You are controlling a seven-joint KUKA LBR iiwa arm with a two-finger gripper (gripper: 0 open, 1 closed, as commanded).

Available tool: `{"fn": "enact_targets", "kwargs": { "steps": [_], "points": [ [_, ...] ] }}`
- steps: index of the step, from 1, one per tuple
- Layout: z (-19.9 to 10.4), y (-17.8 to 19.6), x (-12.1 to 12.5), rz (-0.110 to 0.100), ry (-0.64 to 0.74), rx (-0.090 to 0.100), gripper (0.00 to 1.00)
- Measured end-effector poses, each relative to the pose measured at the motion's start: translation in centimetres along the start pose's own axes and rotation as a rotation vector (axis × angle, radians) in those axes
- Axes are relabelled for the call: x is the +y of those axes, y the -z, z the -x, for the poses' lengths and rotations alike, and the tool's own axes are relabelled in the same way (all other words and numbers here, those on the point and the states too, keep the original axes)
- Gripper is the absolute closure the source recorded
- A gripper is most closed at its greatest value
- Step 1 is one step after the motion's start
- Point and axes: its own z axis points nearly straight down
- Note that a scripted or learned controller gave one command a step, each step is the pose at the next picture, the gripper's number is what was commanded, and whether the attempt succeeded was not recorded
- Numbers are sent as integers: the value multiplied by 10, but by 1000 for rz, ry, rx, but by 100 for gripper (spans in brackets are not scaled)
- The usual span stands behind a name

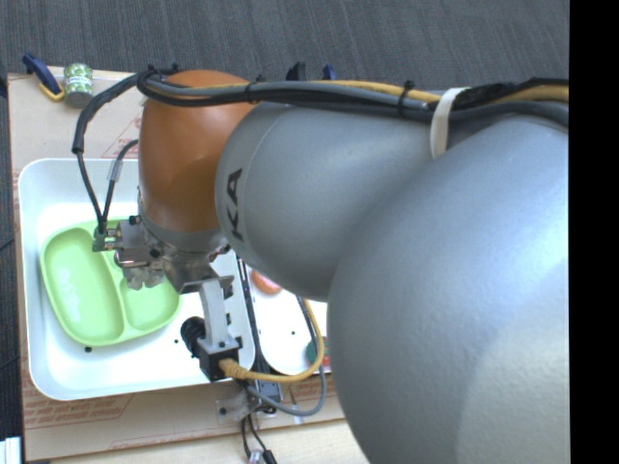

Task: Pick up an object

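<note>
Big grey arm (426, 259) reaching in from the right, covering most of the bench. Orange band (184, 153) above the wrist, over the left bin (39, 259). Black and yellow cables (387, 93) running along the far side of the arm, tied with a white strap (443, 119). Thin black cable looping down from the band to the metal wrist fittings (145, 259). Light green two-part dish (92, 283) lying in the left bin, its right side tucked under the wrist. Patch of something reddish-orange (263, 282) just beyond the wrist, mostly hidden. Small blue, yellow and green items (60, 77) on the bench at the far left corner. Gripper hidden below the wrist.
</note>
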Motion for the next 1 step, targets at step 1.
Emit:
{"fn": "enact_targets", "kwargs": {
  "steps": [1],
  "points": [
    [0, 8, 0, -2, 8, -2, 100]
  ]
}}
